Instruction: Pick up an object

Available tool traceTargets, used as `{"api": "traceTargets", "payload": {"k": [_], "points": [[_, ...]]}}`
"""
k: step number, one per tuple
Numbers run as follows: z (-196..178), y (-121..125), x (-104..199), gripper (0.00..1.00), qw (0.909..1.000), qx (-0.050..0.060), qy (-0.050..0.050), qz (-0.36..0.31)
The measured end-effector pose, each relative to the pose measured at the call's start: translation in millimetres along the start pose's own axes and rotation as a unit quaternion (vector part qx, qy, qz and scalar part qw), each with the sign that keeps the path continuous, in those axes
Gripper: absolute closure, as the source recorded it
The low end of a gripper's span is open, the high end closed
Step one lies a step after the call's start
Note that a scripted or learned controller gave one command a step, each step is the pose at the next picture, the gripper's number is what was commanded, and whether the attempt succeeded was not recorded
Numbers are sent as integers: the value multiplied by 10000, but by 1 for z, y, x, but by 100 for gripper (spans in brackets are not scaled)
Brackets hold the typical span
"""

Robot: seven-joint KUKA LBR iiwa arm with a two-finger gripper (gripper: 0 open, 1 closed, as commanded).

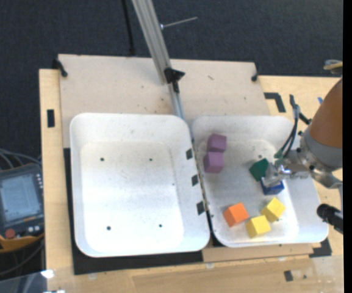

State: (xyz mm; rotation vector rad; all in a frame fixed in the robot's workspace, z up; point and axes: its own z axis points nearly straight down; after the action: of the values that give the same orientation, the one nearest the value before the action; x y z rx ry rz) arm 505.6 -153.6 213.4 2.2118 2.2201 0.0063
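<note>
Nearest my camera, two yellow cubes (258, 226) and (274, 209) sit close together along the front of the right white bin (243, 126), with an orange cube (236, 213) just to their left. Farther back, near the divider, I see two purple cubes (216, 143) and (213, 162), touching, one behind the other. My gripper (272, 174) reaches in from the right over that bin, down among a dark green block (260, 167) and a blue block (274, 187). Green sits just left of the tool, blue right under it; both crowd it closely. Whether the tool is gripping either block I cannot tell. Left white bin (133, 121) lies alongside.
</note>
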Motion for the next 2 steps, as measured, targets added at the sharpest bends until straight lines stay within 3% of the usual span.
{"api": "traceTargets", "payload": {"k": [1, 2], "points": [[-21, 2, -1, 100, 10000, 18, 6, 0], [-17, -3, 48, 100, 10000, 37, 16, -13]]}}
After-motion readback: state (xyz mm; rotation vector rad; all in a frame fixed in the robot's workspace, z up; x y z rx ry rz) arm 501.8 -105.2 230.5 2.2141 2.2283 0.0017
